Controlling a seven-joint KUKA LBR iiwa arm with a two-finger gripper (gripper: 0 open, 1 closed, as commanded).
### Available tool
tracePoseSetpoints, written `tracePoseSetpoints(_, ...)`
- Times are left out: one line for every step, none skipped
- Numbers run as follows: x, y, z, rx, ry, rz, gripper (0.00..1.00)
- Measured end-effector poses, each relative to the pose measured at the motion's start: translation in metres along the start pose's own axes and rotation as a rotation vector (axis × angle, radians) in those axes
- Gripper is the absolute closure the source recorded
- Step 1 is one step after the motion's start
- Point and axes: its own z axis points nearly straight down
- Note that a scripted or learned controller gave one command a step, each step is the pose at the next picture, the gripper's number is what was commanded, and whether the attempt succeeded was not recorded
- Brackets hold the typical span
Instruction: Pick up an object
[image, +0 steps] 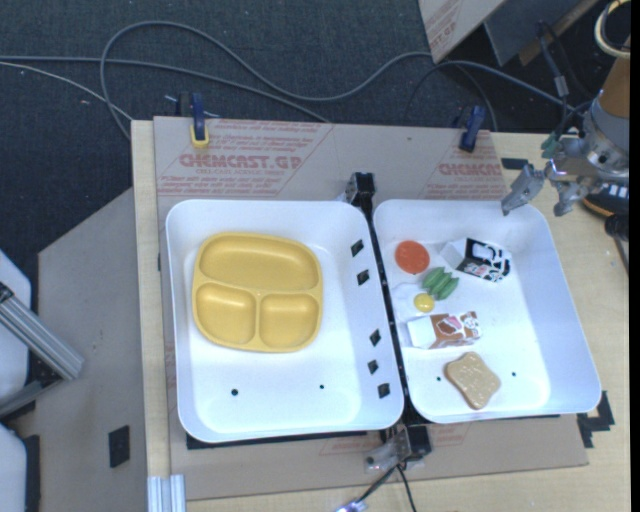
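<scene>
We read red print on the brown board (300, 150) under the bins: "CHEMCAST GP" at its top left, best guess, since some letters are soft. The same red mark repeats at its top right, partly cut by the right bin (560, 300), and there we only make out "CHEMCAST". Smaller red lines around both marks are too fine to read.

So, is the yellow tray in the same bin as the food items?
No, the yellow tray lies in the left bin, while the food items lie in the right bin.
</scene>
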Motion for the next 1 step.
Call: tracePoseSetpoints(0.0006,0.003,-0.0089,-0.014,-0.004,-0.003,0.0)
